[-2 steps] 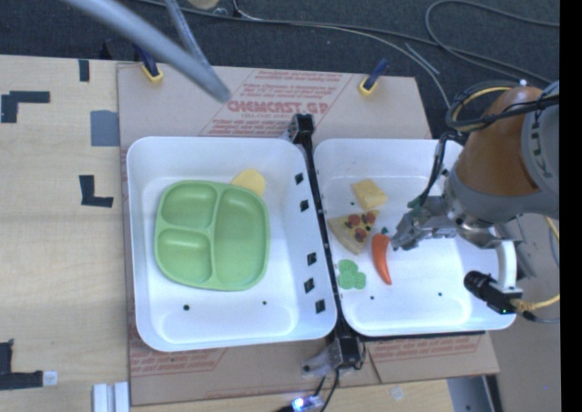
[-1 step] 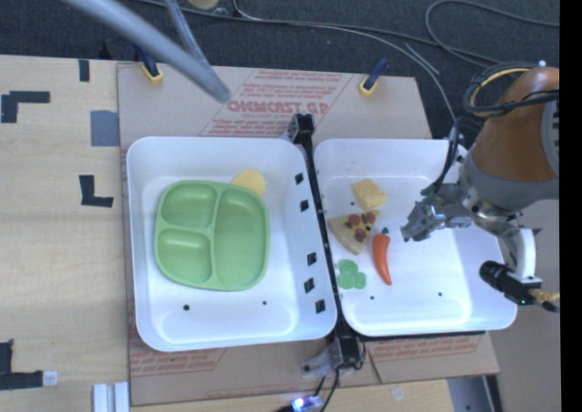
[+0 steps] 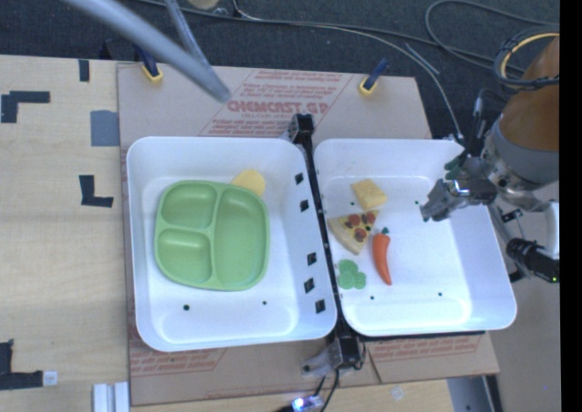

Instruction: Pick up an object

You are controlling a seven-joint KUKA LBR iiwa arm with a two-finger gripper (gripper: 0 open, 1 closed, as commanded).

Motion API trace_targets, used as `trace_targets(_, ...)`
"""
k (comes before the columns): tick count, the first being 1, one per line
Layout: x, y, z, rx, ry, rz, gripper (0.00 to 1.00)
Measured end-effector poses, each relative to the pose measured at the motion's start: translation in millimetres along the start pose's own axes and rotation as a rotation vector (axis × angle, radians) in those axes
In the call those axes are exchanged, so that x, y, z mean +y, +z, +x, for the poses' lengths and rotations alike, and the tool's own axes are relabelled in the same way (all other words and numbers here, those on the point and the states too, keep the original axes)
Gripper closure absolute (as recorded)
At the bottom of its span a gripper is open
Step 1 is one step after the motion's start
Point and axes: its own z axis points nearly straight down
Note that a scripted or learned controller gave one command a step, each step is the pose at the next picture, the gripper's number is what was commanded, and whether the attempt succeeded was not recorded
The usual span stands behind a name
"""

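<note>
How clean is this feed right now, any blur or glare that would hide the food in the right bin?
Camera view: the grey pole crossing the top left is smeared and out of focus; the gripper is dark and soft-edged; the white bins are bright but not washed out, so the carrot and pizza slice read clearly with faint shadows.

we see four toy foods in the right bin's left half: a yellow cheese wedge (image 3: 368, 194) at top, a pizza slice (image 3: 353, 230) just below it, an orange carrot (image 3: 382, 256) with green top lying lengthwise right of the slice, and a green leafy piece (image 3: 350, 275) lowest. all flat, close together.
</note>
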Motion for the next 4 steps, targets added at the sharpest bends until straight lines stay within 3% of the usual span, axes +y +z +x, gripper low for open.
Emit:
trace_targets(1, -5, 5, 48, 0.002, -0.004, 0.006, 1.00)
trace_targets(3, 17, 14, 153, 0.002, -0.005, 0.006, 1.00)
trace_targets(4, 8, 21, 209, 0.002, -0.004, 0.007, 1.00)
